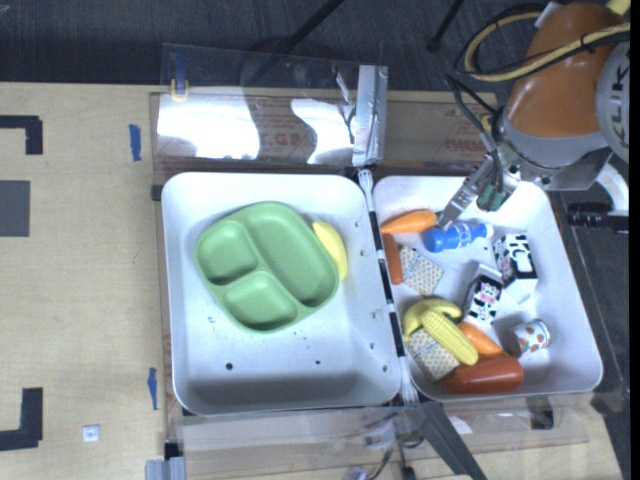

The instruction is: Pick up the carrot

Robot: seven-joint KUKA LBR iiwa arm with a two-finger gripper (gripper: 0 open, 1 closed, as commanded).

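Note:
The carrot (408, 222) is an orange tapered piece lying flat at the back left of the right bin (575, 313), close to the divider. My gripper (474, 204) hangs over the back of that bin, to the right of the carrot and just above a blue bottle (455, 236). Its fingers (460, 202) stand open with nothing between them, apart from the carrot. The grey arm with its orange band (560, 28) comes in from the upper right.
The right bin also holds a yellow corn cob (448, 333), a red sausage (485, 375), two cow-patterned cartons (515, 255), checkered wafers (422, 273) and a small cup (531, 336). The left bin (190, 338) holds a green divided plate (265, 265) and a yellow piece (333, 248).

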